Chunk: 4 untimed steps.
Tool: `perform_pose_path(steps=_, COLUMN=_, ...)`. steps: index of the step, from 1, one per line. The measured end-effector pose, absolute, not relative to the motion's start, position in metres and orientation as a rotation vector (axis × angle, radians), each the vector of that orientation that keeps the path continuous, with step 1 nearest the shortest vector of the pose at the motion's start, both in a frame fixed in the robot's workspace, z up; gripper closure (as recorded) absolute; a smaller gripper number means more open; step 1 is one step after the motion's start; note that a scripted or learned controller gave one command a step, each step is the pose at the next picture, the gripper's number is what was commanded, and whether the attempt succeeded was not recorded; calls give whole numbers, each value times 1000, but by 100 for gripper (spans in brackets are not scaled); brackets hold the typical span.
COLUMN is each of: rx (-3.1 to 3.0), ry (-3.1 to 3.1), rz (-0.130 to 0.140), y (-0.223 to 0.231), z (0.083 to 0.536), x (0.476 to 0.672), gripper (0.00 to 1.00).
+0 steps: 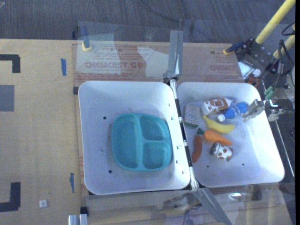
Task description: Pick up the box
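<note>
A white and brown box lies near the back of the right bin, touching a blue bottle. A second, smaller brown and white box lies nearer the front, just below a carrot. My gripper is low over the right bin's right side, just right of the blue bottle and apart from both boxes. Nothing shows in its grasp.
A yellow banana, a red-brown sausage shape and a grey mesh piece also lie in the right bin. The left bin holds a teal divided plate. Cables and a yellow pole stand at the back right.
</note>
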<state>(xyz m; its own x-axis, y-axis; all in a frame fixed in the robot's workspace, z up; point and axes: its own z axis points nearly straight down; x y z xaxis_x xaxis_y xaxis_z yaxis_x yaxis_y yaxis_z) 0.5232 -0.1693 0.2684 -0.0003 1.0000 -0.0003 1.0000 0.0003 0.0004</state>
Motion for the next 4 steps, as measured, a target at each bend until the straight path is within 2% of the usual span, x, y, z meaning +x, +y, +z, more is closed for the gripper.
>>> perform_pose_path(steps=1, rx=2225, ry=2215, rz=1, y=-153, z=158, x=609, gripper=0)
perform_pose_path(steps=2, rx=2213, ry=2215, rz=7, y=-110, z=97, x=607, gripper=0)
perform_pose_path(steps=3, rx=2248, ry=2290, rz=-100, y=-107, z=80, x=649, gripper=0)
perform_pose_path(steps=4, rx=2244, ry=2290, rz=-101, y=-107, z=90, x=649, gripper=100)
